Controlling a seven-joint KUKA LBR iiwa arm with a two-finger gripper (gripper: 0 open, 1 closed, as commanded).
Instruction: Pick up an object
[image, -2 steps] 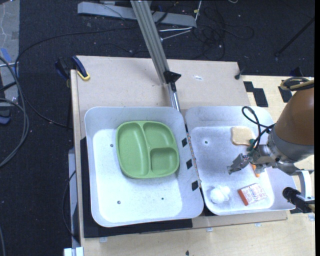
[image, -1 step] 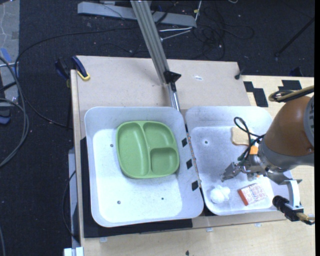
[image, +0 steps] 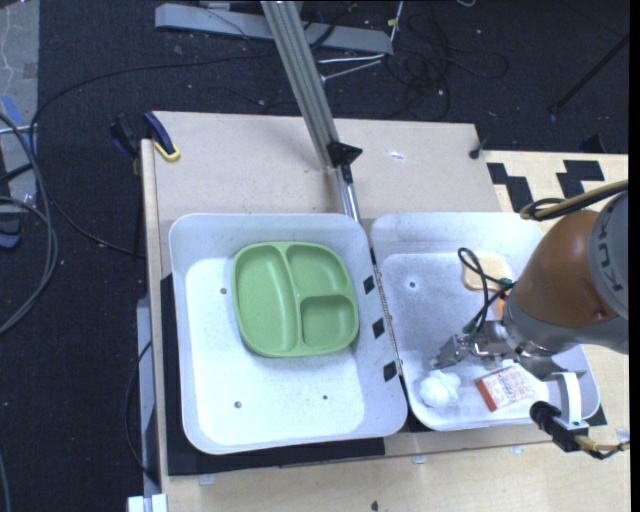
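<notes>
The grey arm with its orange band reaches into the right shallow white bin (image: 420, 250), its two-finger gripper (image: 455, 352) low over the bin floor near the front edge; whether the claw is spread or closed cannot be told. Just in front of it, at the bin's front edge, lies a small white rounded lump (image: 438, 389). Beside that, toward the front right corner, rests a flat red-and-white printed packet (image: 505, 387); its writing is too small to read. The left shallow white bin (image: 200, 400) carries a green three-compartment plastic plate (image: 296, 298) near its back edge.
</notes>
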